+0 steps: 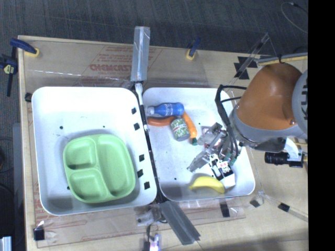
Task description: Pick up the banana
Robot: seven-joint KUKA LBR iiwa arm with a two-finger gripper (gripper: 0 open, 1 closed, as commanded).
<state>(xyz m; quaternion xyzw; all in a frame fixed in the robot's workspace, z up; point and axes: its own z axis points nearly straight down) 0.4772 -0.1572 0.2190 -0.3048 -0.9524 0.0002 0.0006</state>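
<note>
Looming at frame right, my arm (272, 101) hangs its gripper (212, 153) just above the banana (207, 184) at lower right; I can't tell its finger state. Banana looks light, soft, curved; I'd grasp mid-body.

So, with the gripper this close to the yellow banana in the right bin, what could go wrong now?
1. The yellow banana lies against the near wall of the right white bin, so a finger may strike the wall or push the fruit along it.
2. The two-finger gripper sits beside the banana, not around it, and might close on nothing.
3. The orange carrot and small green can lie nearby and could get knocked.
</note>
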